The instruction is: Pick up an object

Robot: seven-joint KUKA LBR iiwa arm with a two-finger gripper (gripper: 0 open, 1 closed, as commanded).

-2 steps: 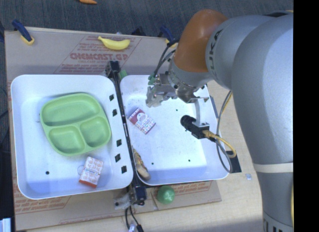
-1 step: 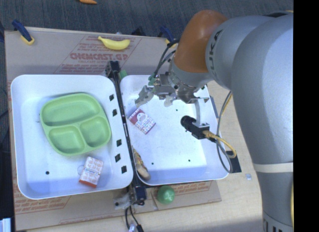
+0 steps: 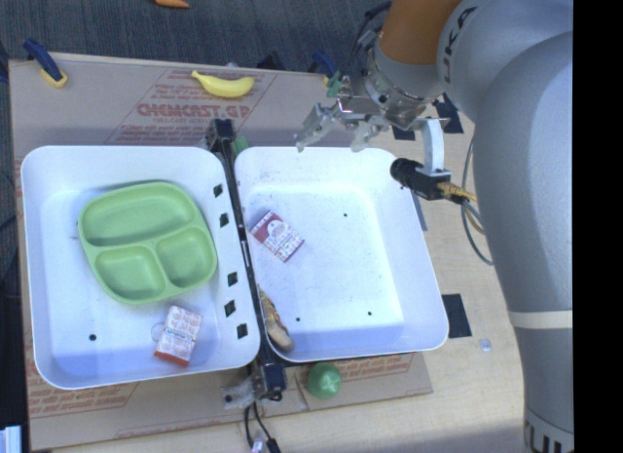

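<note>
My gripper [image 3: 337,135] hangs over the far rim of the right bin [image 3: 414,276], its silver fingers spread open with nothing between them. A small red and white packet [image 3: 276,235] lies flat in the right bin's left half, well in front of the gripper. A tan, peanut-like object [image 3: 274,325] rests against that bin's near left wall. In the left bin [image 3: 39,276] sit a green divided plate [image 3: 146,242] and an orange and white packet [image 3: 178,334].
A yellow banana [image 3: 224,82] lies on the cardboard behind the bins. A green ball [image 3: 324,380] sits outside the right bin's front edge. A black divider with clips [image 3: 234,237] runs between the bins. The grey arm [image 3: 516,149] covers the right side.
</note>
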